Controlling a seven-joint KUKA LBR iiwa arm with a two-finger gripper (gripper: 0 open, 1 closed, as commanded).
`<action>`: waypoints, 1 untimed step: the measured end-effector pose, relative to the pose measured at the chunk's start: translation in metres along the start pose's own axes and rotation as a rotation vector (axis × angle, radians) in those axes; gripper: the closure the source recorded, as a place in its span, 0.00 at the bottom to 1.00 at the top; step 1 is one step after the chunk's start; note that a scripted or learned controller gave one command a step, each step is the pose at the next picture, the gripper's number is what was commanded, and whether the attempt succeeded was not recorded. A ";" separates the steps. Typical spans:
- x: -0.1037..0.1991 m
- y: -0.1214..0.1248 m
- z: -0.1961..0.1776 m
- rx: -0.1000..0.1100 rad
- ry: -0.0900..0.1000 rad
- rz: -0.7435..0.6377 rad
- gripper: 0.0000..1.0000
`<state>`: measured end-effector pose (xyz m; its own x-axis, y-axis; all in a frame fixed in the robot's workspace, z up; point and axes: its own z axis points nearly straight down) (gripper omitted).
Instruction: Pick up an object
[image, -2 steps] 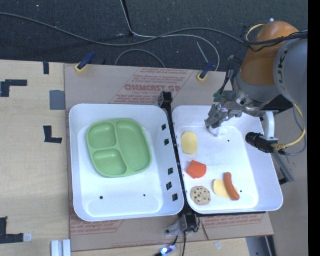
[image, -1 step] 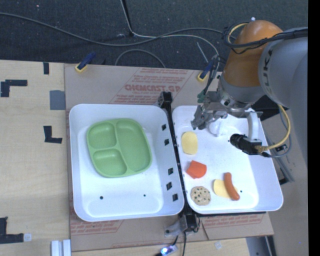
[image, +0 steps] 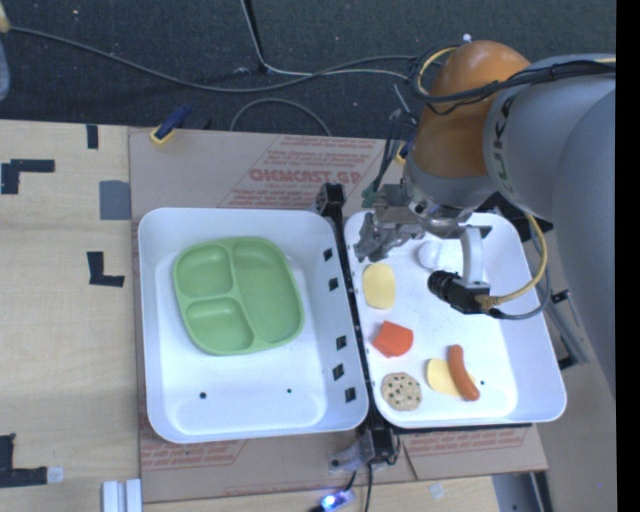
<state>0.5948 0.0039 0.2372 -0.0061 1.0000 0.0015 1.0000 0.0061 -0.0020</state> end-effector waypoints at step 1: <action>0.064 -0.005 0.008 0.001 0.000 -0.002 1.00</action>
